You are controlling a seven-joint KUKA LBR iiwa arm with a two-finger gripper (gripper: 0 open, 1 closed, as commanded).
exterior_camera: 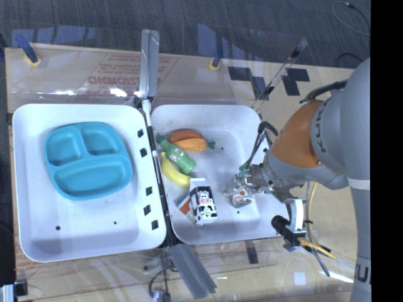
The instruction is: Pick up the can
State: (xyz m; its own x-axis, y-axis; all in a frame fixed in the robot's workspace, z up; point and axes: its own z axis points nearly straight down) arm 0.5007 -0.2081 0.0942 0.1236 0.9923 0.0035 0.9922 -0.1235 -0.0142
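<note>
The can (241, 199) is a small silver object with a red mark, lying on the floor of the right bin (220, 115) near its right wall. My gripper (244, 182) hangs directly over it, at the end of the grey arm with the orange band (301, 145) that reaches in from the right. The gripper's metal tip sits just above and against the can's upper side. The arm's wrist hides part of the bin wall behind it.
In the right bin lie a carrot (191, 145), a green bottle (178, 157), a banana (174, 172) and a cow-patterned carton (203, 205), all left of the can. The left bin (38, 231) holds a blue divided plate (88, 158).
</note>
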